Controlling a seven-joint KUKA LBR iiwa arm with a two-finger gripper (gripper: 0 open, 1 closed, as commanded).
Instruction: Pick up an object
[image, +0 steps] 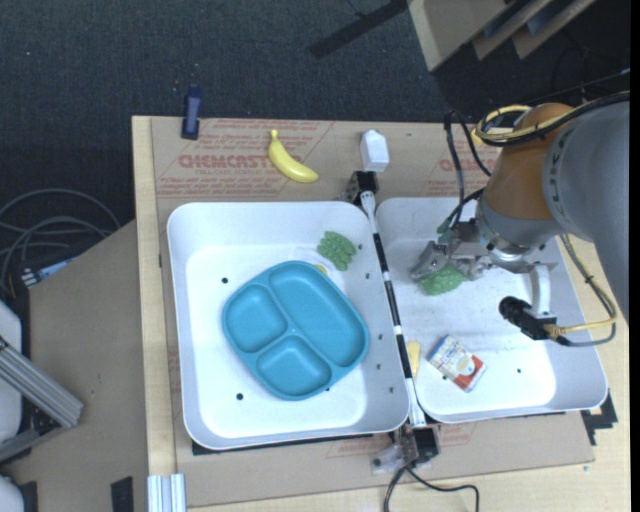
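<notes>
Landmark: the blue plate (292, 327) with three parts. It lies in the left bin (190, 300) and takes up most of the floor there.

Arm: the grey arm (590, 170) with the orange band reaches in from far to the right of the blue plate, over the right bin (570, 390).

Gripper: the gripper (437, 264) is low in the right bin, to the right of the blue plate and a little higher up in the view. It sits right on a soft green thing (441, 282). It is too hard to tell if it is pinching that thing or just touching it.

Soft green thing: it is in the right bin, near the wall between the two bins, right under the gripper.

Green bumpy thing (338, 249): it lies in the left bin, just past the top right edge of the blue plate.

Small packet (457, 362): white with red, it lies in the right bin, to the right of the blue plate and a bit lower.

Banana (289, 162): yellow, it lies on the cardboard outside the bins, well above the blue plate.
</notes>
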